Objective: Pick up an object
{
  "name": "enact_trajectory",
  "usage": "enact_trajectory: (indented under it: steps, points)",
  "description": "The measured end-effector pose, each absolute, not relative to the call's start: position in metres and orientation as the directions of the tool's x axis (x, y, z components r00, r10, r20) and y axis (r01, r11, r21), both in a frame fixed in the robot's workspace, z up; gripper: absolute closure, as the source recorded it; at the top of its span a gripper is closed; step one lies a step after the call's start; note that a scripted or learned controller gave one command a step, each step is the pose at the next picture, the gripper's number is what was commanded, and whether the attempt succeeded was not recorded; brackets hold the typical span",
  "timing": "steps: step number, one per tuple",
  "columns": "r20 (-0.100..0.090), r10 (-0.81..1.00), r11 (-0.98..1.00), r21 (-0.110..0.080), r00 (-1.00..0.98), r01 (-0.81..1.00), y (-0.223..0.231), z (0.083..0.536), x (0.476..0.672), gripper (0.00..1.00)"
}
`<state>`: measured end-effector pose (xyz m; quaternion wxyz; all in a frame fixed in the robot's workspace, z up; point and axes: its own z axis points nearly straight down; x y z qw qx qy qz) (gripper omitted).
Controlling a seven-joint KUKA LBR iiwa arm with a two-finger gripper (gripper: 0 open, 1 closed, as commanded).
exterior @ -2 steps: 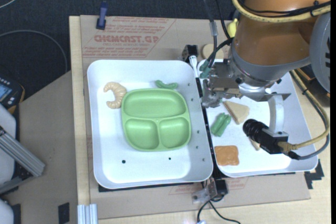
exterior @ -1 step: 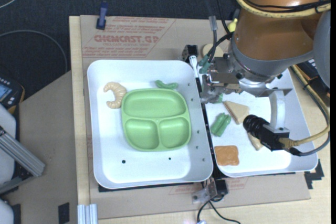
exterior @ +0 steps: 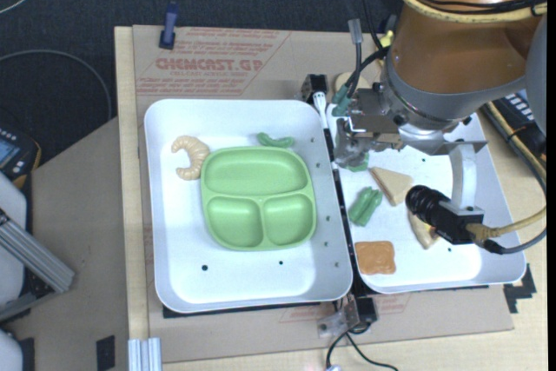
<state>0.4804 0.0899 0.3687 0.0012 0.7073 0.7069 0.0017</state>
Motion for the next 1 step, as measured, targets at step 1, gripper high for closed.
enact_trajectory:
  steps: [1]
  points:
    - [0.001,1.000,0.000,0.006,0.000,1.000,0.0904,0.3789,0.4809,1.00]
